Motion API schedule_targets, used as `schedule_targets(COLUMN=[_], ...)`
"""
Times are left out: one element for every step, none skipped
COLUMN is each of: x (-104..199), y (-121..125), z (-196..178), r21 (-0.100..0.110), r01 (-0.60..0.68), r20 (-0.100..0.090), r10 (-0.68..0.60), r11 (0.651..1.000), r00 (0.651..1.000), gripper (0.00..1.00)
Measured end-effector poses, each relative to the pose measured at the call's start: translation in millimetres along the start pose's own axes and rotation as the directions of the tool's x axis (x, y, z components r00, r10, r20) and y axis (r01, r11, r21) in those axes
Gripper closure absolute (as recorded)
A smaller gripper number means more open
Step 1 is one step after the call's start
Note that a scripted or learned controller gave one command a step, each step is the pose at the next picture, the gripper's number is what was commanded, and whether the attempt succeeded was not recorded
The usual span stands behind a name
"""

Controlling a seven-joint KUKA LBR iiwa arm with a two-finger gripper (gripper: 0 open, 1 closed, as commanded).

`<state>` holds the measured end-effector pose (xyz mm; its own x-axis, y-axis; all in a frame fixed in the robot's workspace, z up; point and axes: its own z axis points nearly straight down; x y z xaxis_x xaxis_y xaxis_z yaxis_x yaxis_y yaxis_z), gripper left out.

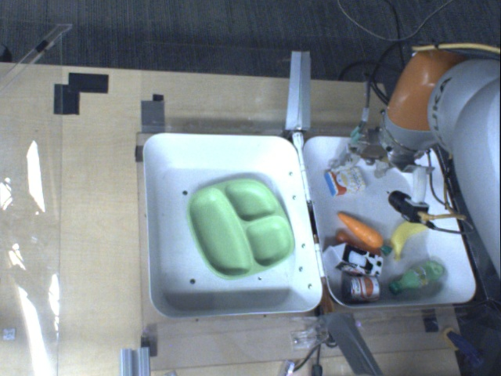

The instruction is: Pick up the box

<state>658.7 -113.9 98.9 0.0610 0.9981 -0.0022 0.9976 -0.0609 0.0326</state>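
Hovering over far end of right bin point(466, 288): gripper point(368, 149), just above and touching or nearly touching the box point(345, 180); grip state not discernible. Box lying flat near that bin's far-left corner, white with red and blue markings. Nearer in same bin: carrot point(359, 229), banana point(407, 237), can point(362, 288), green bottle point(415, 278); green divided tray point(239, 226) in left bin point(156, 210).

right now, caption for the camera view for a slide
KUKA arm's gripper above a small box in the right bin; green divided tray in the left.
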Motion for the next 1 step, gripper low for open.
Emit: schedule_targets(x=[40.8], y=[-14.7], z=[-88.6], r21=[0.025], r01=[-0.071], r20=[-0.001], r10=[0.071], r11=[0.997], r00=[0.997], gripper=[0.00])
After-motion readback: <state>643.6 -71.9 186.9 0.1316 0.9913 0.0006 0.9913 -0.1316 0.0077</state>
